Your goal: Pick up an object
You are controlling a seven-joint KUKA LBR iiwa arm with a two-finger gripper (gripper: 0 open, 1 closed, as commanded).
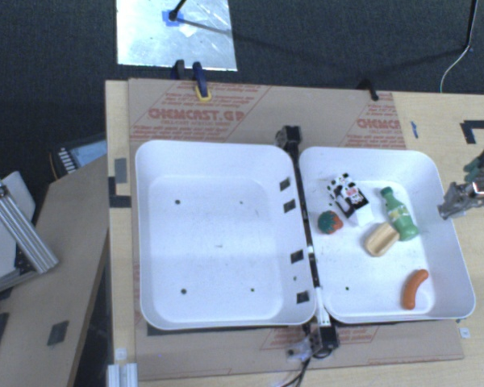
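The right bin holds several small toys. A black-and-white cow figure lies near its upper middle. Beside it is a green bottle, with a tan bread roll touching the bottle's lower end. A small red-and-green ball-like fruit rests close to the divider. An orange sausage lies alone near the front right corner. My gripper sits at the frame's right edge, just outside the right bin's rim, apart from every toy.
The left bin stands next to the right one, joined by a black clamp strip. Both rest on a cardboard sheet. A shiny metal plate lies beyond the bench.
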